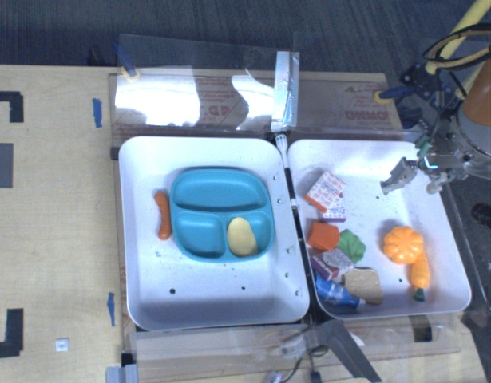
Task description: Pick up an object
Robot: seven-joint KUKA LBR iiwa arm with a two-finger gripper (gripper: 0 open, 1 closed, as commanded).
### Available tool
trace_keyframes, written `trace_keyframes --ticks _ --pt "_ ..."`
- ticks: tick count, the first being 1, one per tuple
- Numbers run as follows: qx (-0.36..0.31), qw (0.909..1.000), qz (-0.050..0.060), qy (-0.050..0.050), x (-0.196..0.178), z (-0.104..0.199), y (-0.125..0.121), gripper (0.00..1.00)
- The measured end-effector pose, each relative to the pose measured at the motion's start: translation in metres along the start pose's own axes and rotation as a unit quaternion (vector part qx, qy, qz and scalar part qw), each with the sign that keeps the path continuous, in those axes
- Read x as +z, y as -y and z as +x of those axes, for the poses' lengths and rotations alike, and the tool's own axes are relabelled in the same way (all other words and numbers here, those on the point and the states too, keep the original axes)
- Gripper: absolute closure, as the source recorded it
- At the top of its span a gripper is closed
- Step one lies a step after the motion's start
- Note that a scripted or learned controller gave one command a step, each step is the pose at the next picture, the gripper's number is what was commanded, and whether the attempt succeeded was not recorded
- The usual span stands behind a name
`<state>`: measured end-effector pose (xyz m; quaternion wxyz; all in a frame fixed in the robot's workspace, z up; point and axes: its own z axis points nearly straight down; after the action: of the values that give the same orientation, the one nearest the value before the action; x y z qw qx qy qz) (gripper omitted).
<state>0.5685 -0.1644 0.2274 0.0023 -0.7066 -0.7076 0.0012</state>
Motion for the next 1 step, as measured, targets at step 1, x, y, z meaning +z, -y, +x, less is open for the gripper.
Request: trace_keyframes --ticks 1 --pt "0.008 1.0000 0.004 -0.001 0.1144 -0.0060 0.0837 0.00"
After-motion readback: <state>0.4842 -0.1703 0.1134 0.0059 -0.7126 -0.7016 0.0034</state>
